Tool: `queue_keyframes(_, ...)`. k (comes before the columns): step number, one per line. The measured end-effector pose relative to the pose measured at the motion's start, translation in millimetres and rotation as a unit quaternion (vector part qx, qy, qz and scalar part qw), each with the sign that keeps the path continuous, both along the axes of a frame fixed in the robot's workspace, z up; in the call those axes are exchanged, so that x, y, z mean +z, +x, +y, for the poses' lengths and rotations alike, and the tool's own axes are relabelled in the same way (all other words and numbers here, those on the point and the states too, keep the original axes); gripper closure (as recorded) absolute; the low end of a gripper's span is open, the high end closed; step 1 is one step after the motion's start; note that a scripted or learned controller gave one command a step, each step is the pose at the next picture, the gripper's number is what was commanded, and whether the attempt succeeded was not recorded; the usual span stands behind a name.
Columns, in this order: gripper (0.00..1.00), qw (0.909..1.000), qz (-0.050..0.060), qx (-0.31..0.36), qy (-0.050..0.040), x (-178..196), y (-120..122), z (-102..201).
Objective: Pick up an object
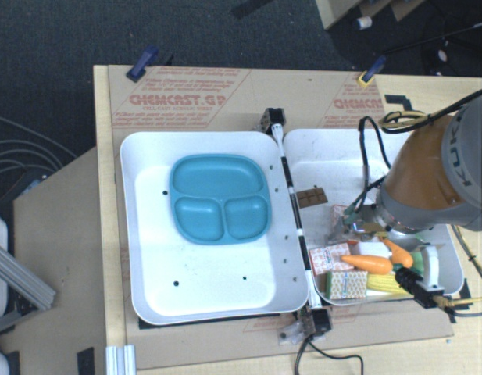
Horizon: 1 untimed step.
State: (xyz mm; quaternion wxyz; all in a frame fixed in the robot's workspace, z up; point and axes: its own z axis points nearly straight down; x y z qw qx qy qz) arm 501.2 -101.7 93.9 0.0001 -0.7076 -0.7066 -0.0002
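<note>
1. Bench (186, 92): carrying two shallow white bins side by side. Left bin (147, 233) holding a blue divided plate (219, 198), set toward its far half. Right bin (319, 151) holding the clutter, bunched at its near edge.
2. Arm (428, 174): reaching in from the right, wrist low over the middle of the right bin.
3. Claw (351, 223): down among the items near the bin's centre; open or closed, cannot tell (wrist and cabling in the way). Nothing seen gripped.
4. Candidate objects, right bin, near edge: an orange carrot (368, 263), lying flat and pointing along the edge; a yellow corn cob (385, 283) just nearer than it; a small printed box (346, 284) at the near left corner; a second patterned packet (326, 258) beside the dividing wall. Apart from these, a small brown block (311, 198) against the dividing wall, farther back.
5. Handling, judged: all likely light toy pieces. Carrot probably stiff, smooth and rounded, so prone to slip or roll; best taken across its thicker middle. Box stiff with flat faces, easier to pinch across its short sides, though crowded by neighbours.
6. Risk, judged: tight packing likely to block finger entry.
</note>
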Motion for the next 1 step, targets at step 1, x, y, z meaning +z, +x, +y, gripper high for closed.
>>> queue_keyframes(1,1.00,1.0000,0.000,0.001,0.0005,90.9,28.7,78.7)
